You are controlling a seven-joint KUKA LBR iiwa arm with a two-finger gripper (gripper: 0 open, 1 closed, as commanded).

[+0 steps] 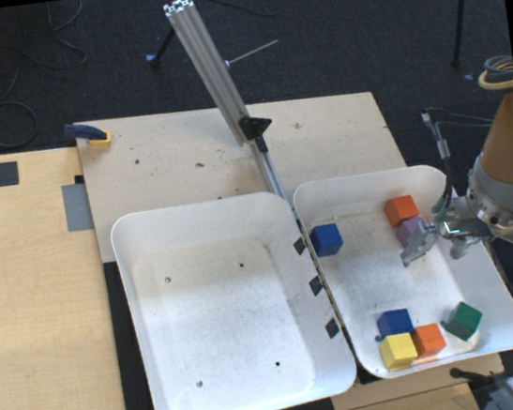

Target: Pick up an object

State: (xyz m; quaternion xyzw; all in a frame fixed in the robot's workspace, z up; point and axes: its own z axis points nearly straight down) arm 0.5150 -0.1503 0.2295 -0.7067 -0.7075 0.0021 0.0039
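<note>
Right bin (350,197): tool (420,244) beside purple block (410,228).

**Arm over the right bin, blocks scattered inside**

The gripper (420,244) reaches in from the right and sits low in the right bin (350,197). It is just beside a purple block (409,228), which touches an orange block (401,209). A blue block (326,239) lies near the bin's left wall. At the front edge are a second blue block (394,322), a yellow block (398,350), another orange block (429,340) and a green block (463,320). The left bin (128,236) stands beside it.
</note>
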